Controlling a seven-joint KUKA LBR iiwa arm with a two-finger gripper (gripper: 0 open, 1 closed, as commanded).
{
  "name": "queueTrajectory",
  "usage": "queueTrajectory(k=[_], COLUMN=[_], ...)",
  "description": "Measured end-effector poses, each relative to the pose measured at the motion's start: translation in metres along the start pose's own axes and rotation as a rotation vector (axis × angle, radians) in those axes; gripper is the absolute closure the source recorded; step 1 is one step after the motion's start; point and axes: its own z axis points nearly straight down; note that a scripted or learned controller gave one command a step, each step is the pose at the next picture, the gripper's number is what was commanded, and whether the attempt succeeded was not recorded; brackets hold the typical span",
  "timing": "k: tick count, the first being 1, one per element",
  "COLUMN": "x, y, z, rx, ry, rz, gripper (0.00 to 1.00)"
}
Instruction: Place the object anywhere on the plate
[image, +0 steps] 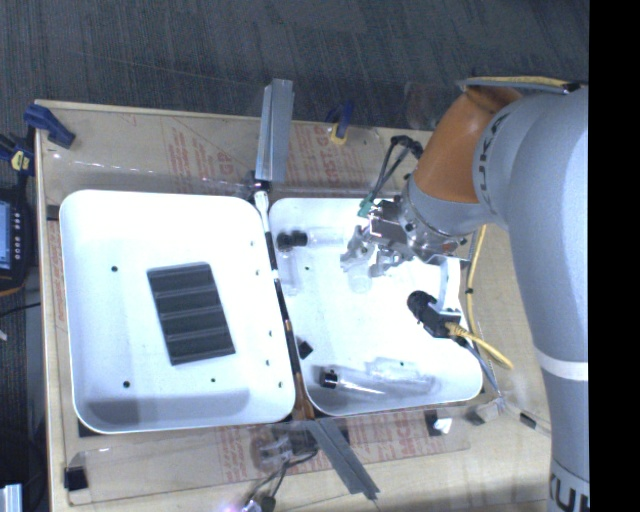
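Hovering claw (362, 258) over right bin (470, 385), mid-floor.

plate (191, 312) in left bin (90, 225), right bin (455, 375) alongside

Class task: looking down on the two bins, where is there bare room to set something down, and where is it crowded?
Bare room: the left bin around the dark ridged plate, widest along its near edge. Crowded: the right bin, where the gripper hangs over its far half and a clear plastic object lies near its front wall.
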Motion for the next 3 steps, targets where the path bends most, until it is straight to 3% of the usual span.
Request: queueTrajectory(k=[1, 2, 3], x=[0.044, 0.139, 0.217], y=[0.051, 0.039, 0.029], z=[0.099, 0.009, 0.010], rx=[-0.009, -0.004, -0.004], ry=[-0.007, -0.001, -0.002], rz=[0.128, -0.007, 0.142], gripper=[1.00, 1.00, 1.00])
